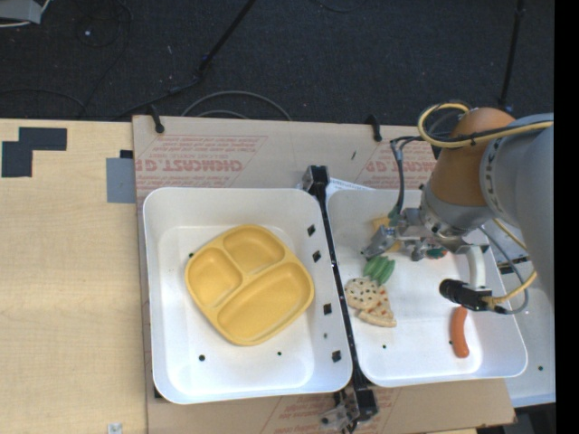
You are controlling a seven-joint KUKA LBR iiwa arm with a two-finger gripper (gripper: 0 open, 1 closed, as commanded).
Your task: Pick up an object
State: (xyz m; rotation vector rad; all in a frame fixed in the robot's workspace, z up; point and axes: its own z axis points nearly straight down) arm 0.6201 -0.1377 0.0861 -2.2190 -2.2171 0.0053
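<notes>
Two white bins sit side by side. Left bin [172, 351] holds a yellow divided tray [250, 284]. Right bin [507, 355] holds a pizza slice [370, 300], green pepper [379, 268] under the pincer [398, 239], its opening unclear, and a sausage [460, 331].

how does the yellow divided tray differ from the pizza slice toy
The yellow three-compartment plastic tray lies in the left white bin; the tan wedge-shaped pizza slice toy lies in the right white bin. The tray is far larger. The tray is plain yellow; the slice is dotted with dark and red spots. Both lie flat, apart from the gripper.
</notes>
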